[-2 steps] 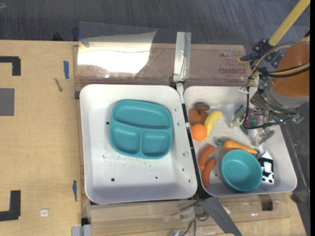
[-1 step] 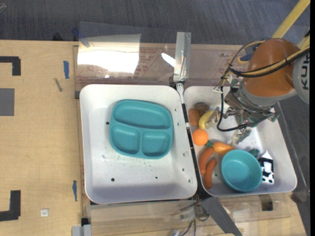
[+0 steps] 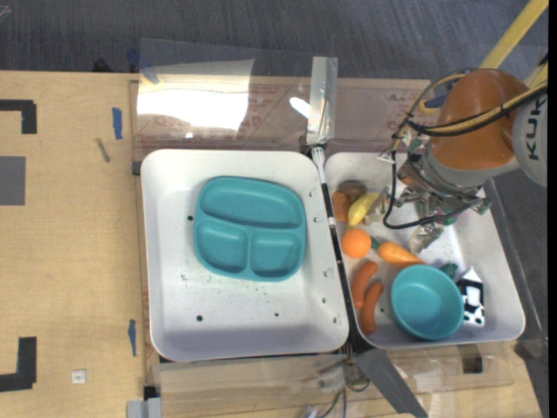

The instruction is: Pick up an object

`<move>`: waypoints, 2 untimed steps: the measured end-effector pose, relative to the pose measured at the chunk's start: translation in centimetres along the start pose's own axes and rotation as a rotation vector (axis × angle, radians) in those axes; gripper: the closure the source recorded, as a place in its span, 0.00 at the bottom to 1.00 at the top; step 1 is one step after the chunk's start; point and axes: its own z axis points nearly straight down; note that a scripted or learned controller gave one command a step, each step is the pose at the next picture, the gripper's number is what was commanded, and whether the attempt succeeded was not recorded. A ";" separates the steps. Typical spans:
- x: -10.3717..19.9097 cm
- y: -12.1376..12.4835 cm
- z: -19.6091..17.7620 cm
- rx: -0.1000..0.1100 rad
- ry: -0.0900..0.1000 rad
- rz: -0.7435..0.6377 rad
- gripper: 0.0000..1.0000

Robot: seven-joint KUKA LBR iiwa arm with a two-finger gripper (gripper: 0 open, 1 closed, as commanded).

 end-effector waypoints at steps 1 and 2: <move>4.3 4.1 -0.2 0.006 0.000 -0.145 0.00; 10.0 2.2 -0.1 0.004 -0.001 0.031 0.00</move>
